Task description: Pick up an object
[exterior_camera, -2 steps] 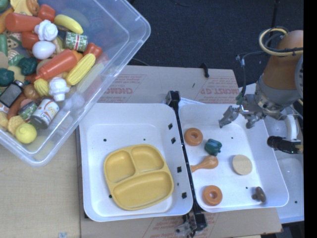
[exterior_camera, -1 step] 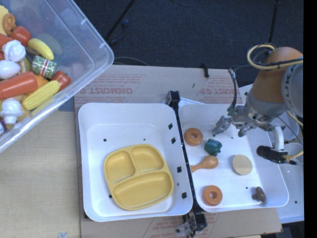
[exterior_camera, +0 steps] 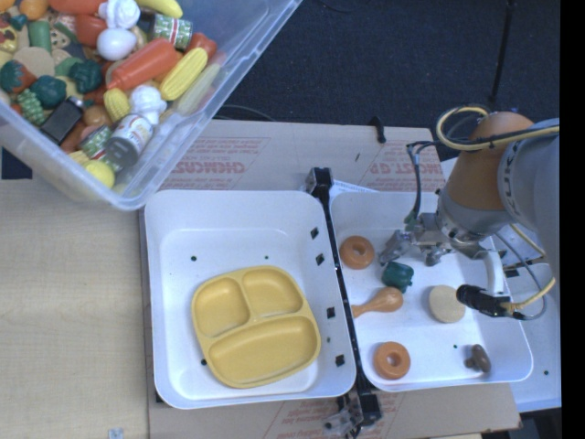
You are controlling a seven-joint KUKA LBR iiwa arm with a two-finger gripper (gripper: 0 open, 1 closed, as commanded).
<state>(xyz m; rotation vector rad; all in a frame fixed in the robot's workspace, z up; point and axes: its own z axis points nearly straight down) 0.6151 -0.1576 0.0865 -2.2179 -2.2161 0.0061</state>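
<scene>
Cardboard is covering the surface point(exterior_camera: 274, 158) beneath two shallow white bins, with dark floor lying beyond. Down in the right bin point(exterior_camera: 521, 359), the gripper point(exterior_camera: 409, 251) is hanging low over the bin's upper middle, its metal fingers spreading somewhat apart just above a small green toy point(exterior_camera: 398, 274). Nothing is sitting between the fingers, so the gripper is holding nothing; the green toy is lying on the bin floor just beneath and slightly toward the camera. That closeness is suggesting the green toy is the thing being aimed at, though this is a judgement. It is looking stubby, with its slightly longer side running roughly left to right across the bin; which end is which is too small to tell.

Moving outward, a brown doughnut point(exterior_camera: 356, 251) is lying to the left near the divider, and a tan drumstick-shaped toy point(exterior_camera: 379, 304) is pointing its thin handle left toward the divider, long axis nearly level. A pale round biscuit point(exterior_camera: 447, 304) is resting to the right, a second orange doughnut point(exterior_camera: 393, 360) nearer the front edge, and a small dark brown piece point(exterior_camera: 476, 359) in the front right corner. All are lying well spread, leaving room for fingers around each.

In the left bin point(exterior_camera: 164, 245), a yellow divided tray point(exterior_camera: 256, 325) is lying flat. A clear tub of toy food point(exterior_camera: 119, 62) is tilting at the upper left.
</scene>
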